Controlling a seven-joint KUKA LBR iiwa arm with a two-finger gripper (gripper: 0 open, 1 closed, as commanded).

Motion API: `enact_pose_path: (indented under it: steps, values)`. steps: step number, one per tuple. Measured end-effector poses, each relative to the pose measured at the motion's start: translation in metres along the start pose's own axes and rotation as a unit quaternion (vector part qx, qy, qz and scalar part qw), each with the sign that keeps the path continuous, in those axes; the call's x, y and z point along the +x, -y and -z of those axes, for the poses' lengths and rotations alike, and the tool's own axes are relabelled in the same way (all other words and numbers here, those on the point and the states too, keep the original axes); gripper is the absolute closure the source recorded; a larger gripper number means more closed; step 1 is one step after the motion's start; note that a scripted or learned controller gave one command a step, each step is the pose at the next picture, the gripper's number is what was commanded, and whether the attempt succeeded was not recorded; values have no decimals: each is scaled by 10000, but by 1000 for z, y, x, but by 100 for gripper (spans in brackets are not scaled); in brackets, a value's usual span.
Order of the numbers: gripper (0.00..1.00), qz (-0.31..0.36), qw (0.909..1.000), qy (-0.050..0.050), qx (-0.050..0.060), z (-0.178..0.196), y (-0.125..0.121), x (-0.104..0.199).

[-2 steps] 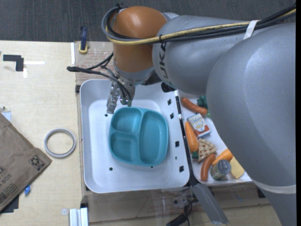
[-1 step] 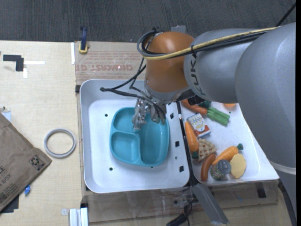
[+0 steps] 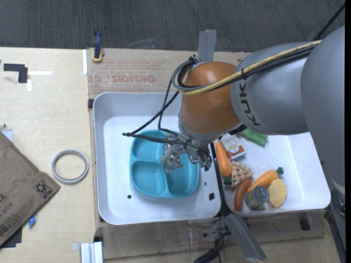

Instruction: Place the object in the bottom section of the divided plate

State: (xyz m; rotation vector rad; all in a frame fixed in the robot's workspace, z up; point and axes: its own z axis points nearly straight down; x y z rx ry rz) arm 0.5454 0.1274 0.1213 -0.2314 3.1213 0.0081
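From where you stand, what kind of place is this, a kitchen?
Probably a robot test bench, not a kitchen: a grey arm over white bins, toy food, and a tape roll on the bench.

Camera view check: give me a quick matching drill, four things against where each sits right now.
Things:
1. turquoise divided plastic plate
2. grey tape ring
3. orange toy carrot
4. tool

Places:
A. on the bench left of both bins
B. over the plate's right side
C. in the right bin
D. in the left bin

Pairs: 1-D, 2-A, 3-C, 4-B
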Motion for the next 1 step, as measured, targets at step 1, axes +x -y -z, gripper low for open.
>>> enact_pose_path:
  steps: [1]
  values:
    - [100,-349,9994,-42,19,125,-1,18]
